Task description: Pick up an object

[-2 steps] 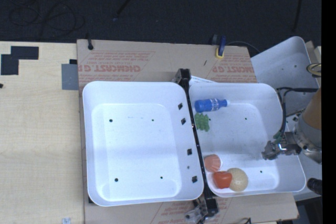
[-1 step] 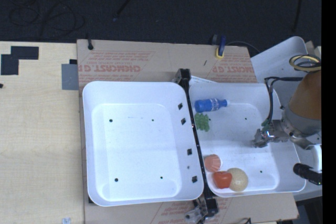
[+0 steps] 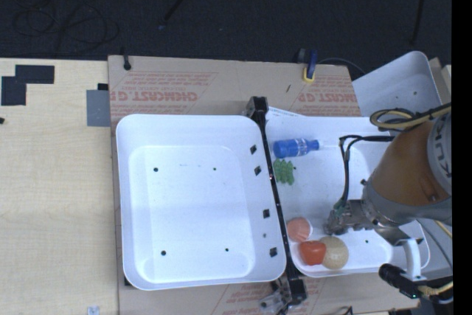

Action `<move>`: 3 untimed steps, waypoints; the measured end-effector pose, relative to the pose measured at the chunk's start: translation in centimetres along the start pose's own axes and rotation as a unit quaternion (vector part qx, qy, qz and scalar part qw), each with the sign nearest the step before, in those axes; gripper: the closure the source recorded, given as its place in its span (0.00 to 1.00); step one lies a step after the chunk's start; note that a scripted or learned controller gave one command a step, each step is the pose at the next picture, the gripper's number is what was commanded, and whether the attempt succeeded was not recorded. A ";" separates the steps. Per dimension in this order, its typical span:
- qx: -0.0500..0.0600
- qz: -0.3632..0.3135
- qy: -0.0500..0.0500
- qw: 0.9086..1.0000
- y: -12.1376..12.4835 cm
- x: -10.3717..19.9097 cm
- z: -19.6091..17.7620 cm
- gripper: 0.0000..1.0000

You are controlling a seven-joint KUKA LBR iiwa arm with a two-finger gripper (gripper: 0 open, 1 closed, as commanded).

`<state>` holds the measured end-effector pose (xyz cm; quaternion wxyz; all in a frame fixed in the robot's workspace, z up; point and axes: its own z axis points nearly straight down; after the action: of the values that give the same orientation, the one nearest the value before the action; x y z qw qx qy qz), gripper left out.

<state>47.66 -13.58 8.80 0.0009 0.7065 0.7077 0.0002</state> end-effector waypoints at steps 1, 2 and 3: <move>-0.006 0.000 -0.001 1.000 0.2 -0.1 -16.2 1.00; 0.004 0.003 0.001 1.000 -0.2 -5.2 -11.2 1.00; 0.000 0.000 0.000 1.000 2.9 -7.9 -12.7 1.00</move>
<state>50.56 -21.41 21.54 0.0008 0.7068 0.7075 -0.0002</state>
